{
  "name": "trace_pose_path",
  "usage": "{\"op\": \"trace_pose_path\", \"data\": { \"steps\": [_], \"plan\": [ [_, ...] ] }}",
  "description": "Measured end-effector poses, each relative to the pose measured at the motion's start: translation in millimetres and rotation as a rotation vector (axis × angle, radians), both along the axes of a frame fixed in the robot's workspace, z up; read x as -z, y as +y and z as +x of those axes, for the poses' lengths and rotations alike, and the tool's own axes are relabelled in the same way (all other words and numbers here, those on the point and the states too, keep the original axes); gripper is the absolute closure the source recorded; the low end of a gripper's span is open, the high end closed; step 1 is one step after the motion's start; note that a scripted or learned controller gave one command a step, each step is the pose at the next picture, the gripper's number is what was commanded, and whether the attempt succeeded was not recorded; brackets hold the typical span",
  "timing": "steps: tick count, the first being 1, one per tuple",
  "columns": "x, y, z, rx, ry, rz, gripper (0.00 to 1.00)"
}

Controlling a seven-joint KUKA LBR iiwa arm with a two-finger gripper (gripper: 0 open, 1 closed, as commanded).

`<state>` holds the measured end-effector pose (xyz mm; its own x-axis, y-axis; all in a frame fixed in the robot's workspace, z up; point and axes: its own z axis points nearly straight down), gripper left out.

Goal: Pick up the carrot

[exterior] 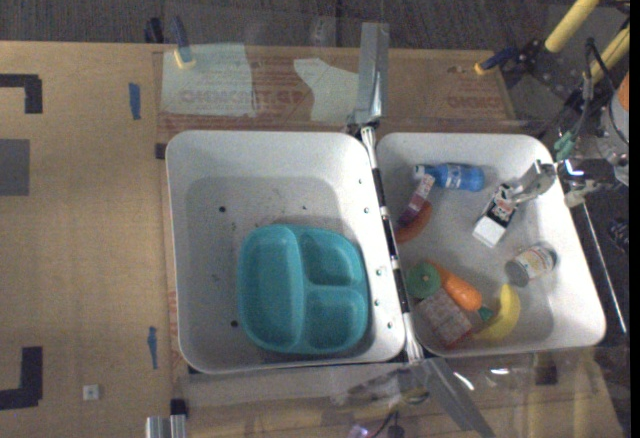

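Your robot's grey metal gripper [530, 186] is hanging over the far right part of the right-hand white bin [588, 288]. You are not getting a clear enough look to tell if it is open or closed. Nothing is showing in its grip.

You are looking for the small orange carrot with the round green top [458, 290]. It is lying at the near end of that same bin, near the wall it shares with the left-hand white bin [171, 226]. So the job is only starting, I think. The gripper is well apart from the carrot and needs to come toward the near side and to the left, then go down.

The carrot is sitting in a tight spot. A yellow toy banana [506, 313] is lying just beside it on the right, and a clear packet with red inside [444, 318] is touching it on the near side. The side away from you is looking more open, so coming down from there is likely easiest.

Farther back, a little round jar [530, 264] is lying near the right wall. A small white and black box [494, 217] is sitting just beside the gripper. At the far end, a blue plastic bottle [452, 176] is lying on its side.
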<state>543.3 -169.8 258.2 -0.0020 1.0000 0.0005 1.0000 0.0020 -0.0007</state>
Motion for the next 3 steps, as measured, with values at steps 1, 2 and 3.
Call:
{"op": "trace_pose_path", "data": {
  "steps": [1,2,3],
  "plan": [
    [-10.4,-1.0,0.7,0.001,-0.003,-0.001,1.00],
    [-80.4,-9.2,1.0,-0.117,-0.005,-0.003,1.00],
    [-80.2,-9.2,0.9,-0.116,-0.004,-0.002,0.00]
  ]
}}
